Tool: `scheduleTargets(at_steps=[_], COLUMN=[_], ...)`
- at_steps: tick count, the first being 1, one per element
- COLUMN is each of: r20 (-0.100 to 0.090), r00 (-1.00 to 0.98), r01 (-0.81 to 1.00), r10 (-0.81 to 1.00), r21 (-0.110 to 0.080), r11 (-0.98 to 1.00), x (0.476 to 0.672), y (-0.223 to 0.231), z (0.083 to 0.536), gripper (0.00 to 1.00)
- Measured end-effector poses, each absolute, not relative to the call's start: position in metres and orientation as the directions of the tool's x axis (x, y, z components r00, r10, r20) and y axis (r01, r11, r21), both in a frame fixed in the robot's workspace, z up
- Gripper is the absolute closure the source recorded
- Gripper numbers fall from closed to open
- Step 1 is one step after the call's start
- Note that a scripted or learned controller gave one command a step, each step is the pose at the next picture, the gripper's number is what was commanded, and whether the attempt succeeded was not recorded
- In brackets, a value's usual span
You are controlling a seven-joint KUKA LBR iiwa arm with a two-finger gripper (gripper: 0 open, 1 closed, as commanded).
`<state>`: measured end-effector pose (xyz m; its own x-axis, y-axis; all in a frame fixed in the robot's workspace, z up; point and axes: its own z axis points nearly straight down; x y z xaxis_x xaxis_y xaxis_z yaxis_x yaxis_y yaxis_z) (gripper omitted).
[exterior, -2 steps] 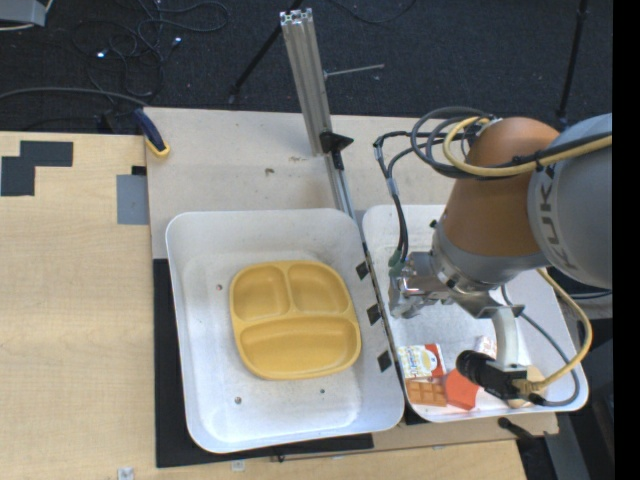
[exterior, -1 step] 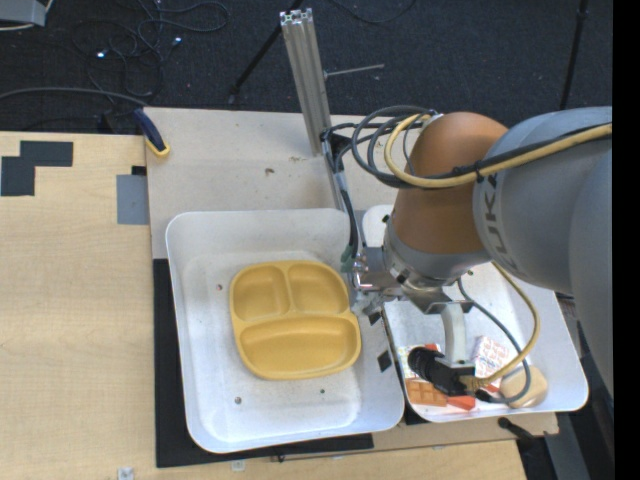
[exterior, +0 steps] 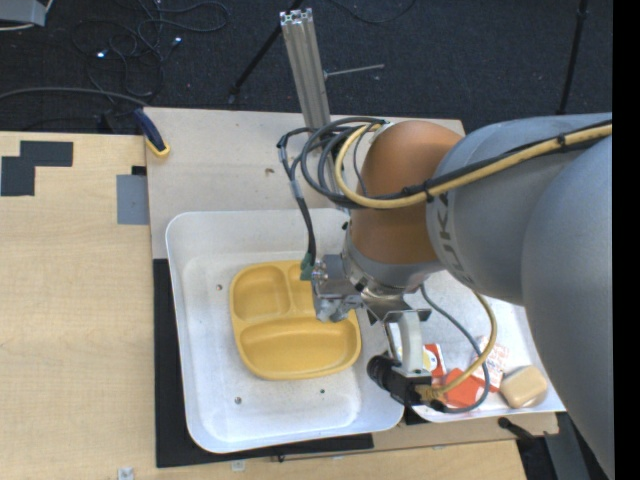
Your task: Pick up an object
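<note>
A yellow plastic divided tray [exterior: 292,330] lies flat in the left shallow white bin [exterior: 185,318], right of the bin's middle. It has small compartments toward 12 o'clock and one large compartment toward 6 o'clock. The tray's 3 o'clock edge is close to the bin's right wall. Bare white floor lies open at its 9 o'clock side, with narrower strips at 12 and 6 o'clock.

The gripper [exterior: 337,305] hangs under the grey arm's orange band [exterior: 400,203], low over the tray's 3 o'clock rim where the compartments meet. Wrist and cables hide it, so I cannot tell how far open it is or whether it has hold of anything.

The arm covers much of the right white bin [exterior: 508,320]. At its 6 o'clock edge sit an orange-red object [exterior: 462,389], a tan rounded block [exterior: 523,386] and a white packet with red print [exterior: 432,357], crowded together. The print is too small to read.
</note>
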<state>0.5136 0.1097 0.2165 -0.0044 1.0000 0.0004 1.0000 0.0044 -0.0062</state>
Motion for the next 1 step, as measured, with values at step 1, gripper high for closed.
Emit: scheduleTargets(at_steps=[1], r20=[-0.001], r00=[-0.002], r01=[1.0], r10=[1.0], r21=[-0.005], r11=[0.002], x=[0.5138], y=[0.108], z=[0.2171], gripper=[0.0])
